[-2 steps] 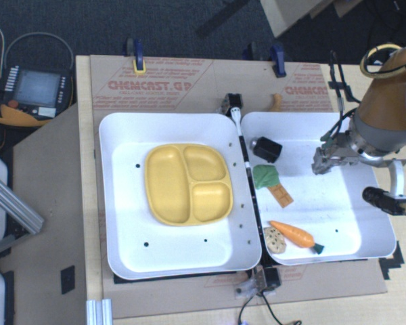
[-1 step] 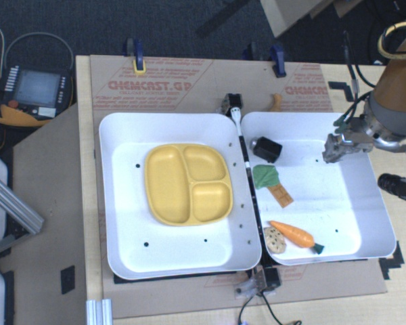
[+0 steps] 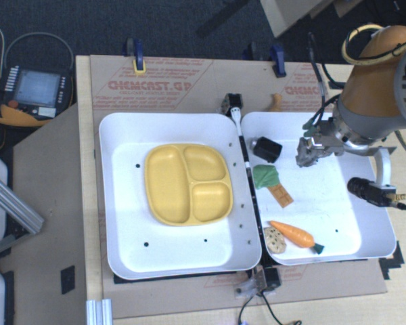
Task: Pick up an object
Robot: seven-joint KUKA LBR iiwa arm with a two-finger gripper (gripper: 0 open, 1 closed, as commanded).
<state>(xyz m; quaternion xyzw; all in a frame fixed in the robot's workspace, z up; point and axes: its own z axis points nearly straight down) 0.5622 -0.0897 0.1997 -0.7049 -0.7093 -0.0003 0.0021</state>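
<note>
Objects for picking lie in the right bin [image 3: 365,249], with the gripper [image 3: 307,156] hanging over its upper middle.

A black block [image 3: 266,148] sits near the bin's top left; below it a green piece [image 3: 265,176] touches a small brown strip [image 3: 281,195], and a carrot [image 3: 294,234] lies by the front wall beside a speckled cookie [image 3: 273,240]. The gripper is above bare white floor, right of the black block and apart from it, with nothing visibly between its tips; from here I can't tell whether it is parted or closed. The left bin [image 3: 122,181] holds a yellow divided plate [image 3: 188,183].
</note>
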